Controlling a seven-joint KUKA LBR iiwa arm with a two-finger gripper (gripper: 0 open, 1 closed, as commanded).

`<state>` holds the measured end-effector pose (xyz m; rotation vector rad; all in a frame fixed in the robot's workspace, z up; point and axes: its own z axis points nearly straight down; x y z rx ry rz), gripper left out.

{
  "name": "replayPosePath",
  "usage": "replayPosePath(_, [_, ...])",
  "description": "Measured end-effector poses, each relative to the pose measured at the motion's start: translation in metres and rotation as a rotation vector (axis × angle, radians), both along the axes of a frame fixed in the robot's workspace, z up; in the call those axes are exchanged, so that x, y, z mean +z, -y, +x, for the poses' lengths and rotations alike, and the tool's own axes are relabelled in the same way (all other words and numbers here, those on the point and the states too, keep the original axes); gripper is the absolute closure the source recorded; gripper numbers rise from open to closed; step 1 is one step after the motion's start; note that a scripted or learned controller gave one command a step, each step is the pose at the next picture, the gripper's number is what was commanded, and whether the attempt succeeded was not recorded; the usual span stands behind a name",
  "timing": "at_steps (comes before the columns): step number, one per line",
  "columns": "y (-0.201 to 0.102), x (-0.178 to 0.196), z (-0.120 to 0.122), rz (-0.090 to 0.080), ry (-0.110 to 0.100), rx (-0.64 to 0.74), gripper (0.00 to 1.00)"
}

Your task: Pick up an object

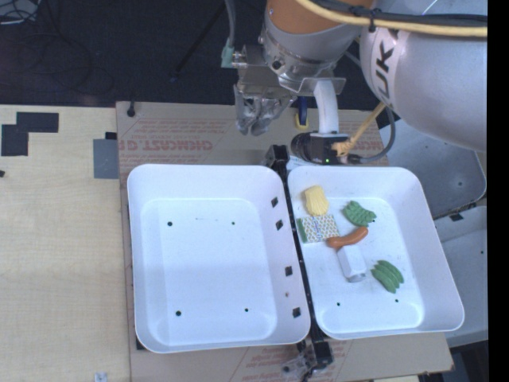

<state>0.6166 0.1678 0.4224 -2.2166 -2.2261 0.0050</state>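
In the right bin (433,237) lie several small items: a yellow corn cob (316,200), a green-and-white patterned block (319,228), an orange sausage (348,238), a white-grey cylinder (352,264), and two green vegetable pieces (359,212) (387,275). My gripper (256,120) hangs high above the bench, beyond the far rim of both bins, over the cardboard. I see nothing held between its fingers.
The left bin (147,253) sits beside the right one, joined at a black hinge strip (288,237). A cardboard sheet (175,138) lies under the bins. The arm's grey body and orange band (318,6) fill the top right. Black cables hang near the wrist.
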Motion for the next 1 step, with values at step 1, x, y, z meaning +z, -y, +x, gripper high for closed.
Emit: replayPosePath(1, [0.1398, -0.0324, -0.0105, -0.004, -0.005, -0.018, 1.00])
